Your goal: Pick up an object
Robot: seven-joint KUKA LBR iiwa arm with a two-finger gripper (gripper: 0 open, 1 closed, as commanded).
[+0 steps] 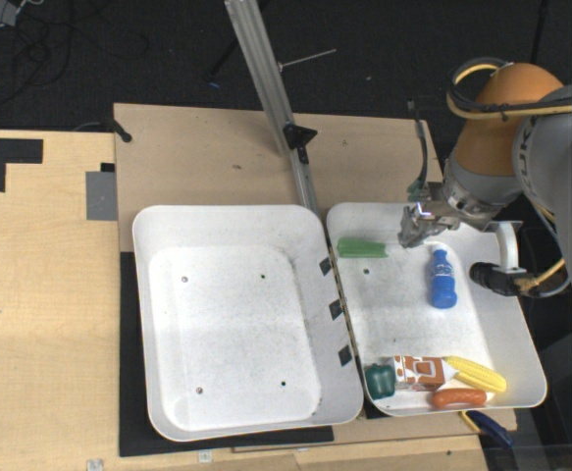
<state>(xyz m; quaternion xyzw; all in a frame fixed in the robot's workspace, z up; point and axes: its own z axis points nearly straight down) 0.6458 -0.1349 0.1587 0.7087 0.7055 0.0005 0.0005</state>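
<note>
End effector over right bin, near blue bottle, green block, left bin beside

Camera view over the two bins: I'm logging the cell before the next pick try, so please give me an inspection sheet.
Surface: two white bins side by side on a wooden bench; left bin holds nothing seen; right bin holds all the items.
Job's things: blue bottle lying mid-right; green block at the far left corner; green cup, orange-white carton, yellow corn and red sausage bunched along the near edge.
Clutter: nothing seen.
Gripper: gripper above the right bin's far edge, just beyond the bottle; nothing seen held.
Cables: dark cables on the floor, top left.
Surroundings: slanted metal rail; black floor.
</note>
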